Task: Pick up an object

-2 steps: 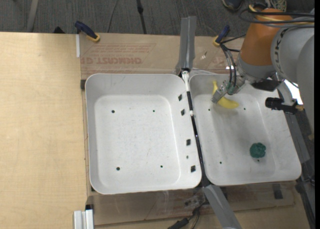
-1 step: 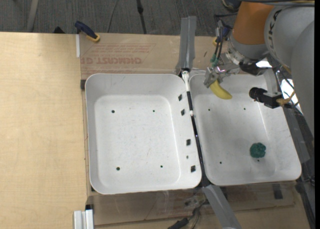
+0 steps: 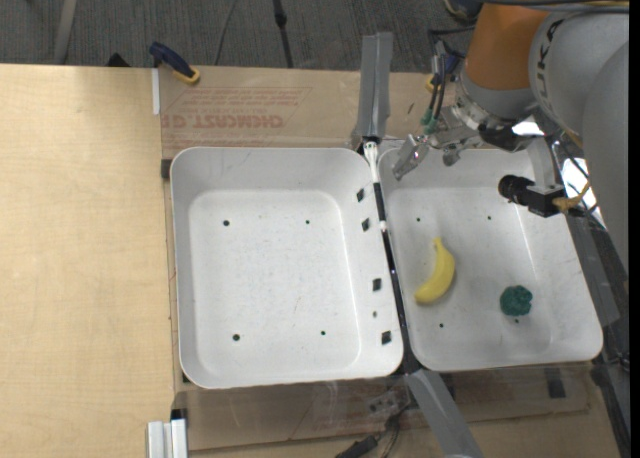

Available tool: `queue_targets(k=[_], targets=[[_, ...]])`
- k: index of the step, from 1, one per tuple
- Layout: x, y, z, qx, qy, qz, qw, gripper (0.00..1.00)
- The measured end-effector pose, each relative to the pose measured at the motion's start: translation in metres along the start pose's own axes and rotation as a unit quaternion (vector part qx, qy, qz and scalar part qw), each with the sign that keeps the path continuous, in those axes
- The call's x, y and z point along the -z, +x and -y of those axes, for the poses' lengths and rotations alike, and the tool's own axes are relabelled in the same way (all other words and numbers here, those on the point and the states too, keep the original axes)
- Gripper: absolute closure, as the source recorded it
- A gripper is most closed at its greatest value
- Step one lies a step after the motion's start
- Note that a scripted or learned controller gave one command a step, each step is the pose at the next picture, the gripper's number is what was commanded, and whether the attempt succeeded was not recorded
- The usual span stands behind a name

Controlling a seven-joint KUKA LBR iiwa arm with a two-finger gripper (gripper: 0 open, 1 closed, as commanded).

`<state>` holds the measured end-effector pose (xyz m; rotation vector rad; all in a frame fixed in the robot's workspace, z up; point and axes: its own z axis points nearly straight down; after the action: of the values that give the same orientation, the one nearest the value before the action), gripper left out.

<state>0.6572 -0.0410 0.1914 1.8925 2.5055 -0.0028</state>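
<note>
Two shallow white plastic bins are seen side by side on a pale wooden bench [image 3: 70, 246], and the right-hand bin [image 3: 560, 346] is taken here as the landmark. On its floor, towards the side that adjoins the left-hand bin [image 3: 270, 266], a yellow curved toy banana [image 3: 436, 272] is laid flat, its length running roughly from the far side to the near side of the landmark. A small dark green rounded object [image 3: 516, 299] (too small for its kind to be told) is set on the same floor, to the right of the banana and apart from it, nearer the landmark's right wall. The grey arm with its orange band [image 3: 510, 36] is seen above the landmark's far right corner, and the two-finger metal gripper [image 3: 408, 158] is held over the landmark's far left corner, just beside the divide between the two bins. Nothing is seen between its fingers; whether they are apart or together cannot be told from this slant. The gripper is placed well apart from both the banana and the green object. Beyond the landmark's far wall, a sheet of brown cardboard [image 3: 240, 111] with reversed red lettering is laid on the bench, and a blue and yellow clamp [image 3: 172, 61] is fixed at its far left corner.
</note>
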Motion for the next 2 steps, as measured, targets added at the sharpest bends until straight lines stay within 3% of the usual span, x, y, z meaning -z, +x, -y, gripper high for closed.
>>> queue_targets(k=[1,2], targets=[[0.0,0.026,0.111,-0.003,0.001,-0.001,1.0,0.0],[-0.1,-0.032,0.107,-0.003,0.001,-0.001,1.0,0.0]])
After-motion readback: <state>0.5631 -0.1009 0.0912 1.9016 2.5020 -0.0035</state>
